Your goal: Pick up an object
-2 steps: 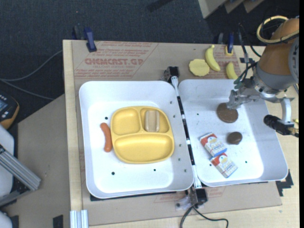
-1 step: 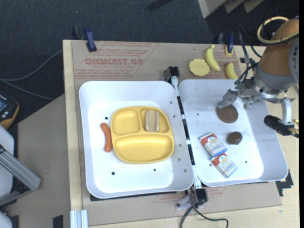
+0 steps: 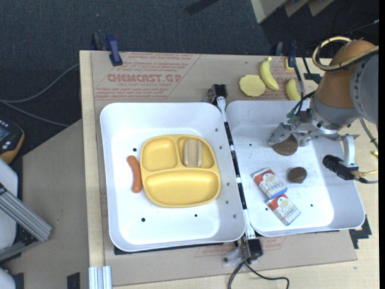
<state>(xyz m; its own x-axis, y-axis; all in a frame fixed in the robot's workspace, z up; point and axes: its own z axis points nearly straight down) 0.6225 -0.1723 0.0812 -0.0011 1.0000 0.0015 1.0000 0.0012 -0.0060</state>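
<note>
In the right bin (image 3: pixel 337 212), my gripper (image 3: pixel 290 135) hangs low near the bin's far middle, directly over a brown round object (image 3: pixel 286 148) and partly covering its top. A second brown round object (image 3: pixel 296 174) lies a little nearer the front. Two small red, white and blue cartons (image 3: pixel 269 183) (image 3: pixel 284 209) lie side by side toward the front left of this bin. The grey arm (image 3: pixel 340 98) comes in from the right.
The left bin (image 3: pixel 120 125) holds a yellow divided tray (image 3: pixel 179 188) with a tan piece (image 3: pixel 192 153) in its upper right compartment, and an orange sausage (image 3: pixel 135 173) beside it. Yellow toy fruit (image 3: pixel 252 85) and a banana (image 3: pixel 269 74) lie on the bench behind the right bin.
</note>
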